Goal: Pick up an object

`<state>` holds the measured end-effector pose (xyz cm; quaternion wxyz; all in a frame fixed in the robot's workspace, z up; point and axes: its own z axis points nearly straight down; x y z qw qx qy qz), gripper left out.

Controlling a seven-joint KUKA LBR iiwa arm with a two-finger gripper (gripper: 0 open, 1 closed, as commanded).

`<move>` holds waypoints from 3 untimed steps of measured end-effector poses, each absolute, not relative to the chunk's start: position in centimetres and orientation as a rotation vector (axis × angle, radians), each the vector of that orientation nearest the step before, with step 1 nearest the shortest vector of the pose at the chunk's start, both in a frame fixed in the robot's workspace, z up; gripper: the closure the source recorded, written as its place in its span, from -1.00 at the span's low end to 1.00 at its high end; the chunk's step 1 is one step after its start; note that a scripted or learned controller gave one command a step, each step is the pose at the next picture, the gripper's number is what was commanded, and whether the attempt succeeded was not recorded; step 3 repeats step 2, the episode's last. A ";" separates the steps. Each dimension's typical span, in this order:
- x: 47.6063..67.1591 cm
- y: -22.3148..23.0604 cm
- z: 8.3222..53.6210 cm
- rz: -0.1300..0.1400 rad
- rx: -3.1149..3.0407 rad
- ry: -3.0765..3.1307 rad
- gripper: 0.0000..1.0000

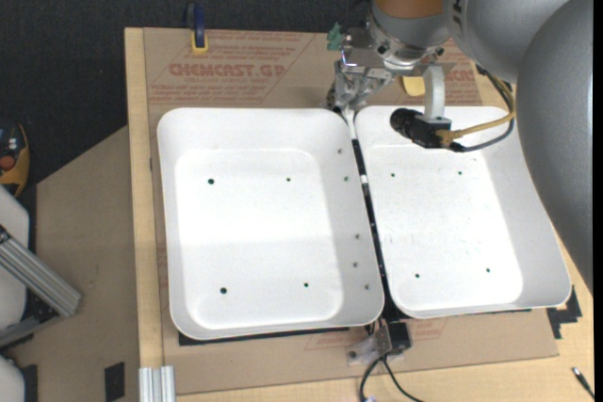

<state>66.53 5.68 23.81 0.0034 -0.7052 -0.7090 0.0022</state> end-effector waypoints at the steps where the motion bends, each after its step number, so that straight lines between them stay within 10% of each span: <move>1: 65.1 7.0 27.1 -0.004 -2.220 -2.225 1.00; 3: 63.9 6.5 29.6 -0.005 -2.225 -2.222 1.00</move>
